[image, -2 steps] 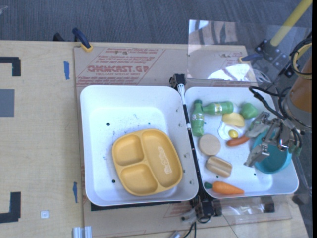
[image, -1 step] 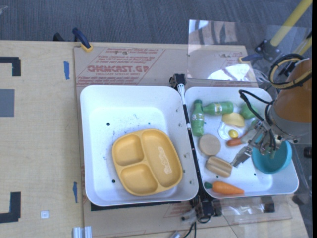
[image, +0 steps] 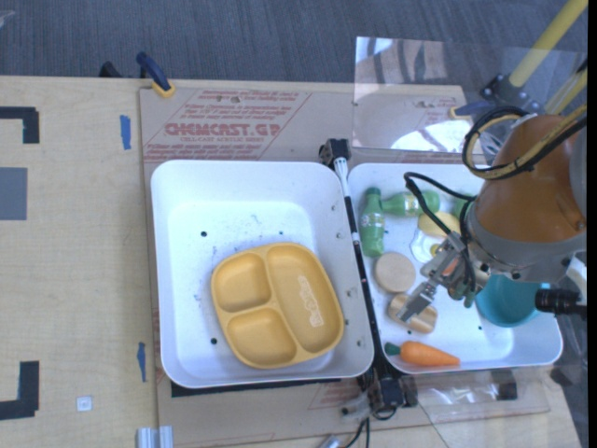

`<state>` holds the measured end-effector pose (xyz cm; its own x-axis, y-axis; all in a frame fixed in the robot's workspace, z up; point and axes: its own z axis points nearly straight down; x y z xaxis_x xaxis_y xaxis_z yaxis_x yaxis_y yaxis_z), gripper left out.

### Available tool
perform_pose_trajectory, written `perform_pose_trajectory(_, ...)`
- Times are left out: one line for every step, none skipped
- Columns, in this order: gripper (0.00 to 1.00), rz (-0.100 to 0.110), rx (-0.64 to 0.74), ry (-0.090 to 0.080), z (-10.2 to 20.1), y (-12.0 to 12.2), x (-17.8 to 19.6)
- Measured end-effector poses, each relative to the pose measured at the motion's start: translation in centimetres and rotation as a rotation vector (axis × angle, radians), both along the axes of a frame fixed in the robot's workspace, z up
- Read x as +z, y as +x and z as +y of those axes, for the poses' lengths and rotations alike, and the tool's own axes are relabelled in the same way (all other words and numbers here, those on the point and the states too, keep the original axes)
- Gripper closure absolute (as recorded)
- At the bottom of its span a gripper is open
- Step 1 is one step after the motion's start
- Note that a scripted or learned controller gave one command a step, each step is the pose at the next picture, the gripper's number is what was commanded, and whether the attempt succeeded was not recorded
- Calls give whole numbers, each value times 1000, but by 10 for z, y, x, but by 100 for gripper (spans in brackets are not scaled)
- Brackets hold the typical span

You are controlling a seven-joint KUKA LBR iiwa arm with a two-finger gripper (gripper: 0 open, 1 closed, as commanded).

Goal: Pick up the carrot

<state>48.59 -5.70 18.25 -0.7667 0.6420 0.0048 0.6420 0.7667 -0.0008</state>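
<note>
The carrot [image: 424,354] lies just below the gripper [image: 410,307], near the bin's [image: 546,348] front wall. Whether the gripper is spread or clenched, I cannot tell. Best to shift toward that wall, align across the carrot's width, then descend.

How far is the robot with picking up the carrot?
Nothing looks done yet: the carrot lies on the floor of the right bin, near its front edge. In hand: the gripper hangs above a tan block, apart from the carrot. Left: move over the carrot, grasp it, lift it.
</note>
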Motion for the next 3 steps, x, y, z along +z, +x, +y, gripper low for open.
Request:
perform_pose_trajectory(0, -1, -66, -4, -69, 45, -43)
perform_pose_trajectory(0, -16, -21, -5, -60, 16, -85)
perform_pose_trajectory(0, -13, -228, -15, 25, 13, -27)
